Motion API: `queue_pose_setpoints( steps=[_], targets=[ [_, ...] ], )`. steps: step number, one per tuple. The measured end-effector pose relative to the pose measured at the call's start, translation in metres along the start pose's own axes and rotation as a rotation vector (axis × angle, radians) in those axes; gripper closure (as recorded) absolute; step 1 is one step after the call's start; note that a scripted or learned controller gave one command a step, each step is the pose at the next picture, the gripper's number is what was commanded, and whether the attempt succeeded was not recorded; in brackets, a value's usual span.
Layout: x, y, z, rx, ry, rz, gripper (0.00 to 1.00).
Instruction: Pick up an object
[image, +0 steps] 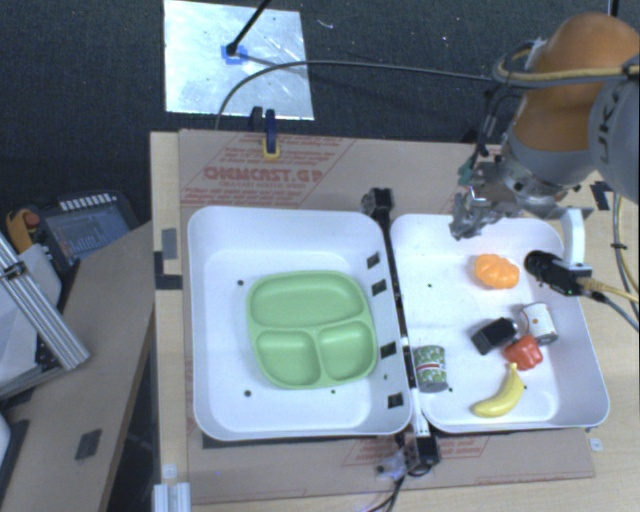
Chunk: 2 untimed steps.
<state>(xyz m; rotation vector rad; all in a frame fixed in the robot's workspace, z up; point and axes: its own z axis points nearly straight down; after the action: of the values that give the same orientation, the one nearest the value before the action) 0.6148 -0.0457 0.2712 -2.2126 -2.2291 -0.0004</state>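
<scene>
In the right bin (440, 275) lie an orange fruit-shaped toy (496, 270), a black block (494, 335), a small white and red can (539, 320), a red toy (523, 352), a yellow banana (501, 395) and a green-labelled can (430, 367). My gripper (466, 218) hangs over the bin's back edge, up and to the left of the orange toy and apart from it. Nothing shows between its fingers.
The left bin (215, 300) holds a green divided plate (308, 328). A black clamp strip (392, 300) runs between the two bins. A cable (400, 70) crosses the dark floor behind the bench, and a handheld control pendant (85, 230) lies to the left.
</scene>
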Motion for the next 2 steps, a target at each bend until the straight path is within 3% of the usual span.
queue_pose_setpoints(
  steps=[2],
  targets=[
    [0.092, -0.045, 0.018, 0.001, 0.0, -0.001, 1.0]
  ],
)
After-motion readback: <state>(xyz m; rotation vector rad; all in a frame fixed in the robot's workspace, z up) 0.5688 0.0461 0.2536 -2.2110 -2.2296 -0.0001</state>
